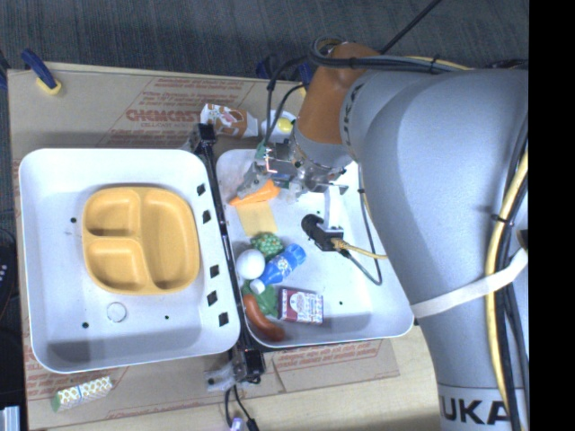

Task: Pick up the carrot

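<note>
Cardboard-topped bench, two white bins, and the slim orange carrot (262, 318) lies in the right bin's (377, 317) near corner, well toward the camera from the gripper (286, 171), whose state is anyone's guess.

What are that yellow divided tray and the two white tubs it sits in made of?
The yellow divided tray looks like moulded plastic with a smooth matte finish: rounded edges, even colour, three soft-walled compartments. The left white tub and right white tub also look like plastic, slightly glossy, with rounded rims; thin metal can't be ruled out.
</note>
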You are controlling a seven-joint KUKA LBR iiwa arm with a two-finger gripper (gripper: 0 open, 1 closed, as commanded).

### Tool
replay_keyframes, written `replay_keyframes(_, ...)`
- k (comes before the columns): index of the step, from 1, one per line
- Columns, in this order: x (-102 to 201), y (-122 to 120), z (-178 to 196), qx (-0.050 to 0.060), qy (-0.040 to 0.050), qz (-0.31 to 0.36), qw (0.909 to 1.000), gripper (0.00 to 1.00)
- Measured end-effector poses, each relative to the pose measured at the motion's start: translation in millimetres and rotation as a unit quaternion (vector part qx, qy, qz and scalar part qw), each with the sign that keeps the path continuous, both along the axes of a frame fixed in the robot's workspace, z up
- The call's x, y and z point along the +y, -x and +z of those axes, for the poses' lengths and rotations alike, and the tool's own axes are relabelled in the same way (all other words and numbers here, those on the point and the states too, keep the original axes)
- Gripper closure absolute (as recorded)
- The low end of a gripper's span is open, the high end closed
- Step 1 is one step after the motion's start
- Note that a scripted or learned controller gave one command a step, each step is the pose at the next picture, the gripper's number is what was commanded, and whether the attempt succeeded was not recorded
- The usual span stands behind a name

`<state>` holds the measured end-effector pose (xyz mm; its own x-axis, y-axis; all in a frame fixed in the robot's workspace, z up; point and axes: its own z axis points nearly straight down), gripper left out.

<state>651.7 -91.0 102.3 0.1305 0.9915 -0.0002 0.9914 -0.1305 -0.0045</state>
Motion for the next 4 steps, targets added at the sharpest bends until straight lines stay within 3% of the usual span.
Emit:
replay_keyframes(1, 1, 0, 11, 0.002, -0.0010, 0.002, 1.0000, 1.00)
replay_keyframes(2, -4, 52, 169, -0.001, 0.0004, 0.074, 0.9973, 1.00)
replay_keyframes(3, 31, 114, 89, 0.001, -0.0004, 0.059, 0.9983, 1.00)
replay_keyframes(4, -8, 159, 161, 0.000, 0.0002, -0.008, 1.0000, 1.00)
